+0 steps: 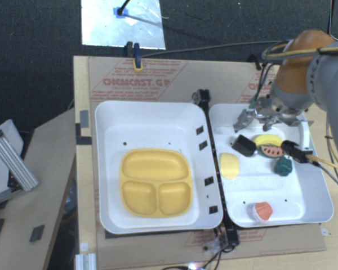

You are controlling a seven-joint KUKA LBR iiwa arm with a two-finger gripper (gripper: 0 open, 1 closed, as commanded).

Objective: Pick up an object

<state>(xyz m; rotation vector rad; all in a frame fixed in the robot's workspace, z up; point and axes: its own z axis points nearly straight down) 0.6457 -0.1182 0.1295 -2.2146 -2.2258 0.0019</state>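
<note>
Nearest the camera, an orange-red piece (263, 211) lies at the front of the right bin (307, 196). A pale yellow lump (230, 165) sits by that bin's left wall. A yellow divided tray (156, 181) lies in the left bin (158, 120). Farther back in the right bin are a teal piece (283, 166), then a watermelon slice (271, 150) touching a banana (268, 140), with a black block (243, 145) just beside them.

Farthest back, the pincer (253, 119) hangs low over the rear of the right bin, just behind the black block and the banana. Whether it is wide or narrow I cannot tell, and nothing is seen held in it.

As I judge it, the pick is not yet made. Every object rests on a bin floor, so the descent, the closing and the lift are all left to do. The black block or the banana looks the likeliest target.
</note>
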